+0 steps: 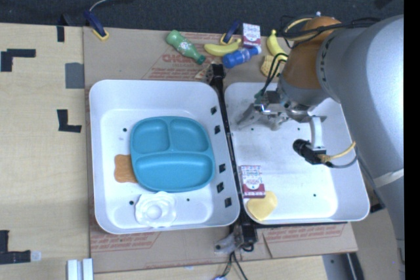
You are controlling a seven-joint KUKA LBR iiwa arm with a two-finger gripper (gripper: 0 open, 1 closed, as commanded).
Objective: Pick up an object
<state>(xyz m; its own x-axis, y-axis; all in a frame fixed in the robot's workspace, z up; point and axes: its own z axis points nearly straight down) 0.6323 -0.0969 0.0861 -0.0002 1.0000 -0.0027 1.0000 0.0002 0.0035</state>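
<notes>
My gripper hangs low over the back left part of the right bin. Its two grey fingers are spread open with only bare bin floor between them. A small red and white carton lies at the front left of this bin, and a yellow wedge-shaped piece touches it just in front. The left bin holds a blue divided plate, an orange-brown piece sticking out from under the plate's left side, and a white egg-like piece at the front.
Behind the bins, on the cardboard, lie a green bottle, a banana, a blue bottle, a small carton and a yellow toy. The bulky grey arm covers the right bin's right side.
</notes>
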